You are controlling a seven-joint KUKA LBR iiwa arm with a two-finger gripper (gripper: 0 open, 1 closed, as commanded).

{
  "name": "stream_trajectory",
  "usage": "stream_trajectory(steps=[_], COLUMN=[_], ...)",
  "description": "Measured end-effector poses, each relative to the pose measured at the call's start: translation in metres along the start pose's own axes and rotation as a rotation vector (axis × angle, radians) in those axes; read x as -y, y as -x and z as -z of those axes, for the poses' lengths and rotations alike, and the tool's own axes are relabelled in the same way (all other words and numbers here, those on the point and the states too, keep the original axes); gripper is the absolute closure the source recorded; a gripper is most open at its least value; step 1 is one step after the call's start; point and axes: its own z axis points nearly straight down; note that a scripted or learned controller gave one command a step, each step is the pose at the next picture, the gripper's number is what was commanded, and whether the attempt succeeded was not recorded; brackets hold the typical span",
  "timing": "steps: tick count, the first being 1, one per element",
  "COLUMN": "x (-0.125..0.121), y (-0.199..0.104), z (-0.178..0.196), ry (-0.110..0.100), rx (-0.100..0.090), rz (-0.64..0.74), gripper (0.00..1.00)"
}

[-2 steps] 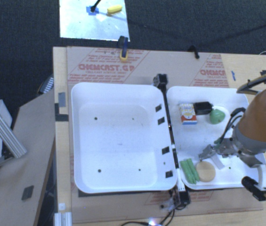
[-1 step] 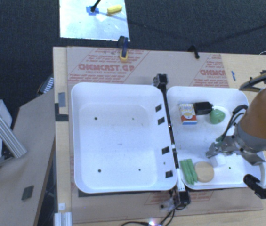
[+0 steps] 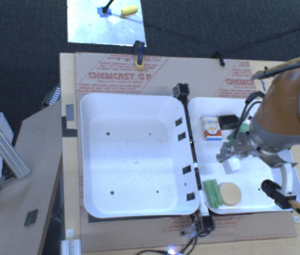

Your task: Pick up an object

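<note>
White bins sit side by side on the counter. The right bin (image 3: 298,187) is the landmark, since every object lies inside it: a small carton (image 3: 211,127) and a black block (image 3: 228,122) at its far end, a green piece (image 3: 212,192) and a tan disc (image 3: 230,193) at its near edge. The gripper (image 3: 230,158) hangs over the bin's middle — above a small white block (image 3: 234,164), probably the target. I cannot tell how the jaws stand.
</note>
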Motion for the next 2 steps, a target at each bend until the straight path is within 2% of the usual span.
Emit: stream_trajectory(steps=[1, 2], x=[-0.032, -0.021], y=[-0.15, -0.118], z=[0.082, 0.115], ry=[0.003, -0.005], rx=[-0.005, 0.001], rz=[0.009, -0.011], gripper=[1.0, 1.0])
